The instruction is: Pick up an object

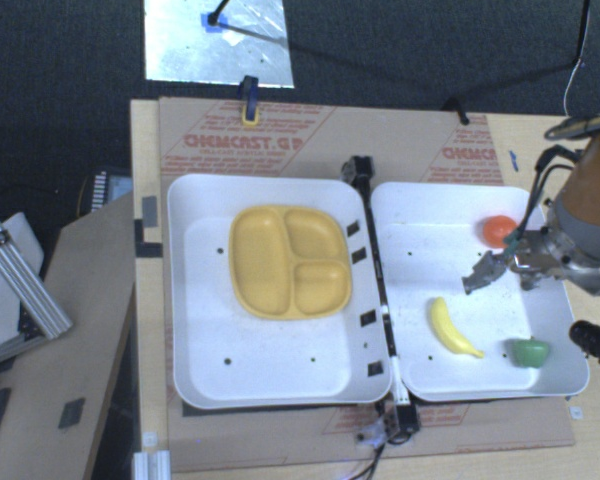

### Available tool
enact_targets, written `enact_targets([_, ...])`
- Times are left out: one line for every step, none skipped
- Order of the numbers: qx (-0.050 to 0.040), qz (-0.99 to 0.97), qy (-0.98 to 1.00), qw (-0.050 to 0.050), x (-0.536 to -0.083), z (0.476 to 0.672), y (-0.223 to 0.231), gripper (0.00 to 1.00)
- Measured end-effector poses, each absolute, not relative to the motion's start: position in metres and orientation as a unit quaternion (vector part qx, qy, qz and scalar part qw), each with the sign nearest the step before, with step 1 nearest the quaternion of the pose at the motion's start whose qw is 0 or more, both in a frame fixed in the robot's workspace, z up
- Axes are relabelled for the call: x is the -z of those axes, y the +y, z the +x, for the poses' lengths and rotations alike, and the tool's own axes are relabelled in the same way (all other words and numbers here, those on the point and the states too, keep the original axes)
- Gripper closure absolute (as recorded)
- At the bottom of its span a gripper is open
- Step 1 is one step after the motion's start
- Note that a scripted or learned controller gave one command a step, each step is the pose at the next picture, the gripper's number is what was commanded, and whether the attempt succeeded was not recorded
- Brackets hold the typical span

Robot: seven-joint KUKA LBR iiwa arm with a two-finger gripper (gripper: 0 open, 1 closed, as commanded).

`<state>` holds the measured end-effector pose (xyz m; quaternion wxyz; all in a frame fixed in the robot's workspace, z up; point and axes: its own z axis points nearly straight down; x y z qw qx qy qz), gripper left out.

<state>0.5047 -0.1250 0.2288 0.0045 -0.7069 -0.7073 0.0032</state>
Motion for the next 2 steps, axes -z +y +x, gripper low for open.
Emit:
enact_targets([0.0003,-0.706,-0.708,0.0,-0.235,0.507,-0.125,0.0])
enact_targets([-0.0006,-0.707,-0.707,0.001,-0.182,0.515,-0.131,0.0])
